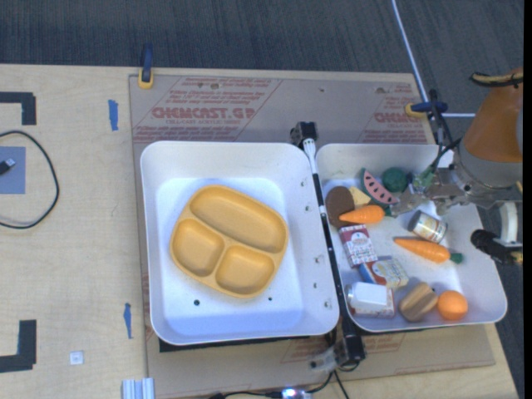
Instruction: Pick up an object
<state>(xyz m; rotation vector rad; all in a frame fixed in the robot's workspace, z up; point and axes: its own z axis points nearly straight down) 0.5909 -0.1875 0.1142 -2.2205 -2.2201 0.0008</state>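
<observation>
Camera view has the gripper [438, 191] low over the right bin [492, 306], near a small can [427, 226] and two toy carrots [424, 250]; I cannot tell its state. Best to centre squarely on one object before lifting. Red lettering beneath reads "CHEMCAST GP".

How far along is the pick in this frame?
Nothing is lifted yet. The grey arm's gripper is down in the right white bin, near the small metal can and the orange toy carrot. All toys lie in the bin; grasping and lifting remain.
</observation>
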